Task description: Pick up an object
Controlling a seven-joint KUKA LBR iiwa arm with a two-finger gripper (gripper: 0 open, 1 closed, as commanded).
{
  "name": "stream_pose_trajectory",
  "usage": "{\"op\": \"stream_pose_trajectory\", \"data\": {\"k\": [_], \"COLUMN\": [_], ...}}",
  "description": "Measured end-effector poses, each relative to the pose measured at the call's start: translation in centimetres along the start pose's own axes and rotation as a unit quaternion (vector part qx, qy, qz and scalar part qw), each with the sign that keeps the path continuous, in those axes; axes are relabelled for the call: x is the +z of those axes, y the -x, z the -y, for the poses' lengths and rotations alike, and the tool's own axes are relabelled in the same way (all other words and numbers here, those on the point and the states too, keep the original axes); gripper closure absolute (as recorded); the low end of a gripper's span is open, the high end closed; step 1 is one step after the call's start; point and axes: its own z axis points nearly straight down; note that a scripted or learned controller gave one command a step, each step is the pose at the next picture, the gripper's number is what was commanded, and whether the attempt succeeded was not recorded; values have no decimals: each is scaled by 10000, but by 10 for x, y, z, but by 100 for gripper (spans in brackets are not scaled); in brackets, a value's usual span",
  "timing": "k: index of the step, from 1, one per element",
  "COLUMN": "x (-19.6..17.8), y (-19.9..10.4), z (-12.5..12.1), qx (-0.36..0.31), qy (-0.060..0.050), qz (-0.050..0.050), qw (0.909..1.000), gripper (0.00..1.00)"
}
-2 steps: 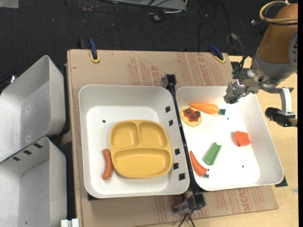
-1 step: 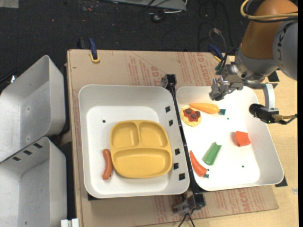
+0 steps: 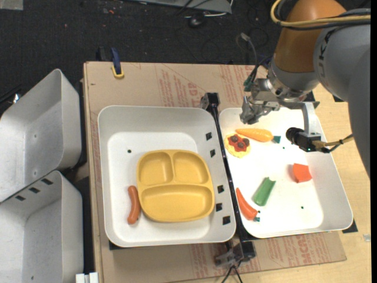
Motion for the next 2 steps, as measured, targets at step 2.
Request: {"op": "stream_pose_trajectory", "data": {"k": [2], "x": [8], "y": [-104], "z": [-14], "qx": [-1], "qy": [10], "qz": [-1], "qw": [10000], "gripper": [100]}}
